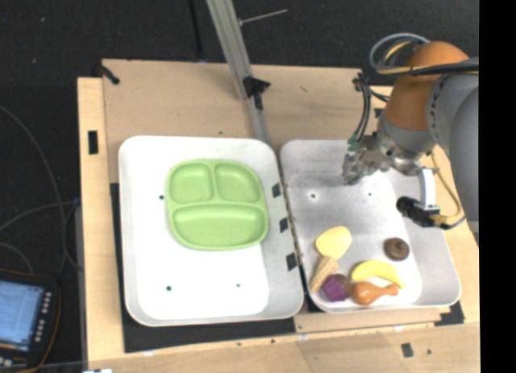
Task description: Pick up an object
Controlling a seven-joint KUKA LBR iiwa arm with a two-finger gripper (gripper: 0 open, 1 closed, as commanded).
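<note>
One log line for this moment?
gripper: above right white bin far end | holding: nothing seen | yellow toy banana: near end

Landmark: the shallow white right bin (322,174). Its upper and central floor lies open. Toy food crowds its lower edge: a pale yellow chip (333,242), tan cone (322,270), purple fruit (335,287), yellow banana (376,271), orange drumstick (372,290) and brown doughnut (395,248). A slanted grey metal pole (230,37) rises beyond its upper-left corner.
</note>
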